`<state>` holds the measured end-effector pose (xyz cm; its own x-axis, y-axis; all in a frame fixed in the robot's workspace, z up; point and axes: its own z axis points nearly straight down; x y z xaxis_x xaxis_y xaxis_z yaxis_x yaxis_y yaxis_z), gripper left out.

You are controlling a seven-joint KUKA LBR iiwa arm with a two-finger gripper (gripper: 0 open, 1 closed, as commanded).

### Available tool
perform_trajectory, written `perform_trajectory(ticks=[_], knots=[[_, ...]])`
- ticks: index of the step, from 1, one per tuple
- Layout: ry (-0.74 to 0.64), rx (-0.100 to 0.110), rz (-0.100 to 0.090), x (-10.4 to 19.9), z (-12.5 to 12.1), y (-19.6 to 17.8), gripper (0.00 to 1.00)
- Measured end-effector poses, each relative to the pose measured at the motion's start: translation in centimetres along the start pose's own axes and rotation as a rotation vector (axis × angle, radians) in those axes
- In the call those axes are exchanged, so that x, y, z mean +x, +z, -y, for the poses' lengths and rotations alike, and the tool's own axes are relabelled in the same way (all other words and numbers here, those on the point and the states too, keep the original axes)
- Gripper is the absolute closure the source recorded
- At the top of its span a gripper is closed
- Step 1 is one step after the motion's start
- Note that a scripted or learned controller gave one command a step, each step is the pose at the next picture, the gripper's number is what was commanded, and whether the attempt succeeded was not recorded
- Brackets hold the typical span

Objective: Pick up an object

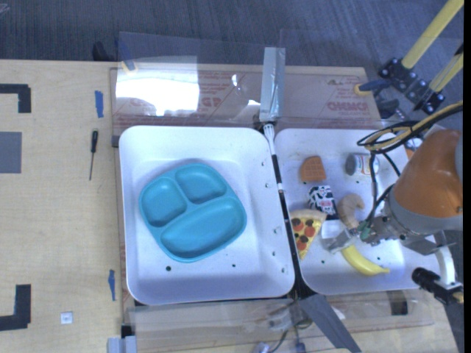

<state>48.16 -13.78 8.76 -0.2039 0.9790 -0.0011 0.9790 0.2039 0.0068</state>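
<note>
At the bottom of the frame, the near edge of the pale wooden tabletop [51, 271] runs under two shallow white plastic bins set side by side. In the right bin [324, 274], low in the frame, a curved yellow toy banana [362, 260] lies closest to the near rim. Just above it the gripper [366, 233] hangs at the end of the grey arm with its orange band [434, 175], which comes in from the right of the frame; the jaws are blurred against the clutter and I cannot tell whether they stand wide, narrow or closed on anything. A small pale grey piece [333, 240] lies just left of the banana. Left of that, against the bin's left wall, sits a toy pizza slice with red dots on yellow [305, 228]. Above the pizza stands a small black-and-white block [321, 198], its markings too small to read, and beside it on the right a tan, rounded lump [350, 207]. Farther up are an orange-brown bun-shaped toy [312, 169] and a small silvery can [353, 165] lying near the far wall.

The left bin [140, 271] holds a blue three-compartment plastic plate [193, 210], lying flat near its middle.

Beyond the bins, a clear plastic sheet covers brown cardboard [316, 94] bearing red printing, which reads reversed and cannot be made out. A thin black tool [93, 153] lies on the tabletop at the left.
</note>
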Motion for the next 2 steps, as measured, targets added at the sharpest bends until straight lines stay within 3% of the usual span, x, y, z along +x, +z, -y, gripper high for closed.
perform_trajectory(ticks=[1,2], knots=[[0.001,-0.007,0.004,-0.1,-0.2,-1.2,1.00],[0.022,-0.002,-0.002,5.9,-7.6,-10.0,1.00]])
